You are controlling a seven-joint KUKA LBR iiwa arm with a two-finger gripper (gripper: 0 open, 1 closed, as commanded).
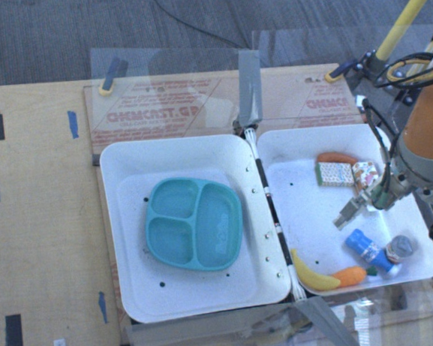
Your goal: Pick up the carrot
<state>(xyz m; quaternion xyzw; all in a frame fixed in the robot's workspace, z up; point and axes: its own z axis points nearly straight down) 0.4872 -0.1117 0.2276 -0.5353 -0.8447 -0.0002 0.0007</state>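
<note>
Lowest in the frame, along the bottom edge of the right bin (424, 267), I see the carrot (351, 275) lying with its end touching the banana (313, 275) and a blue bottle (369, 251) just above it. My gripper (353, 211) hangs near the middle of that bin, above the bottle in the frame and well apart from the carrot; its fingers look narrow with nothing between them, though they are small and partly blurred. I judge the worst risk to be the crowding: a descent on the carrot could catch the banana or bottle instead, or pin the carrot against the bin wall and let it slip out. Toward the upper right of the bin sits another orange item (336, 158) behind a small box (335, 173), which a program could mistake for the target. Left of all this, the teal plate (195, 224) sits out of the way.
</note>
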